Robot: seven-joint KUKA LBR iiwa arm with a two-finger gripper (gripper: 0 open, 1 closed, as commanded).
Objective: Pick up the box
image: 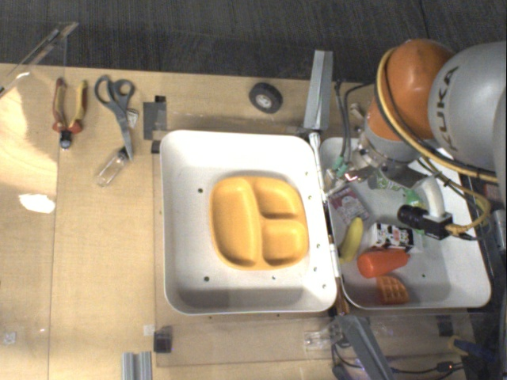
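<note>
I am hovering my gripper [351, 174] over the far left corner of the right bin [475, 291], and I am not able to tell whether it is open or closed, as my own wrist and cables are crowding it. The box [393, 237], small with dark and white print, is lying on the bin floor nearer the middle, apart from me. Nothing is showing in my grasp, so I am judging the pick as not yet made: reaching, closing and lifting are all left.

Room is looking tight. A yellow piece [352, 238] is lying just beside the box on its left, a red piece [382, 262] is touching or nearly touching its near edge, and a pink packet [348, 207] is sitting between me and it. The wall shared with the left bin [182, 212] is running close by me
</note>
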